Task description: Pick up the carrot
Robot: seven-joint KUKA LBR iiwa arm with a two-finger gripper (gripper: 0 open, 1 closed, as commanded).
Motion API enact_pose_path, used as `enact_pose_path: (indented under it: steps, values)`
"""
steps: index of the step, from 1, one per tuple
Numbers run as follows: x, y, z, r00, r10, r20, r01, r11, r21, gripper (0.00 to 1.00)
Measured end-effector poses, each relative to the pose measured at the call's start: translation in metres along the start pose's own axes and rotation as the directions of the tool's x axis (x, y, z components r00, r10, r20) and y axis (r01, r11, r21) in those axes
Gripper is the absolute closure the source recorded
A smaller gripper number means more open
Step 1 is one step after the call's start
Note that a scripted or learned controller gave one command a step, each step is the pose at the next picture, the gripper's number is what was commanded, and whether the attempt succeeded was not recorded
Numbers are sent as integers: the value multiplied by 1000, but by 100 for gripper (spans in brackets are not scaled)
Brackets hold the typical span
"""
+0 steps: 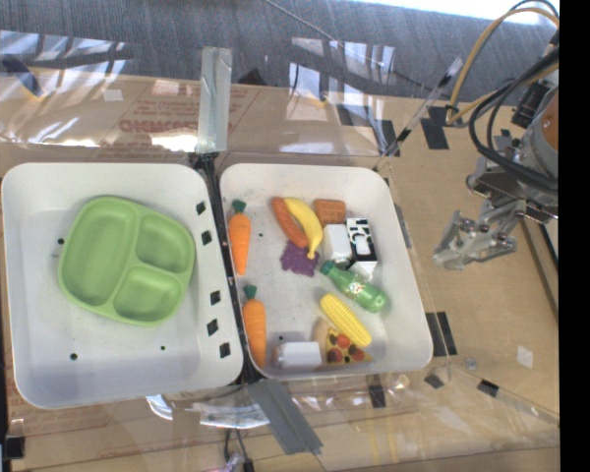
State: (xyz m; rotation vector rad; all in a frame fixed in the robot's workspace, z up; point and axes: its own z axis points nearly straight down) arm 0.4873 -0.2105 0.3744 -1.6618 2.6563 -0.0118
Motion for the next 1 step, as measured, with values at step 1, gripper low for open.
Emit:
enact_pose_path:
  steps: [1]
  values:
    - [3, 8, 5, 947, -320, 1, 320, 947, -7, 100]
